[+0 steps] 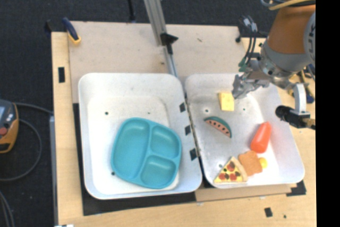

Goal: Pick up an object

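Observation:
The right bin [276,167] holds a yellow cheese block [227,101], a watermelon slice [219,126], an orange-red carrot-like piece [261,137], a brown bread-like piece [250,162] and a pizza slice [230,171]. My gripper [240,89] hangs over the bin's far part, just right of and above the cheese block. Nothing shows between its fingers.
The left bin [95,93] carries a teal divided plate [147,152]. A metal post [153,2] rises behind the bins, with a black clamp at its foot. A blue-and-yellow clamp [71,31] sits at the bench's far left corner.

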Motion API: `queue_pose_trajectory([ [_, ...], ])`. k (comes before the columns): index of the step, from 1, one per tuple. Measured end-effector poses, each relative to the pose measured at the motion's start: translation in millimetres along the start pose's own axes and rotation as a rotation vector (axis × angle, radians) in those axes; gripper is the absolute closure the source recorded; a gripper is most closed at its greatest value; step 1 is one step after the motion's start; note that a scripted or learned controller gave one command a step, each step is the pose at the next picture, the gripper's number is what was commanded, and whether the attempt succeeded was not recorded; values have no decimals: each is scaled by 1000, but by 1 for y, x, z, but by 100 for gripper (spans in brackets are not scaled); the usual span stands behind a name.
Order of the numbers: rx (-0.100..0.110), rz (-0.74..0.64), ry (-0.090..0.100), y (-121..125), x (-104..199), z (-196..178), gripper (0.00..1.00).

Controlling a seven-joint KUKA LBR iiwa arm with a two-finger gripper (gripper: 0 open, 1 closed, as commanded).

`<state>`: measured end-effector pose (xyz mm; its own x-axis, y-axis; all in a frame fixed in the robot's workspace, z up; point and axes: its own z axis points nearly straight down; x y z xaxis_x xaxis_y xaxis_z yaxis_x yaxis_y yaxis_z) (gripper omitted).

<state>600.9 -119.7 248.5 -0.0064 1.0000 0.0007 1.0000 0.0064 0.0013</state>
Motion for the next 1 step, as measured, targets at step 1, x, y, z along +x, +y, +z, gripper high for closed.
queue_pose_trajectory([
  [1, -1, -1, 1, -12, 50, -10, 100],
])
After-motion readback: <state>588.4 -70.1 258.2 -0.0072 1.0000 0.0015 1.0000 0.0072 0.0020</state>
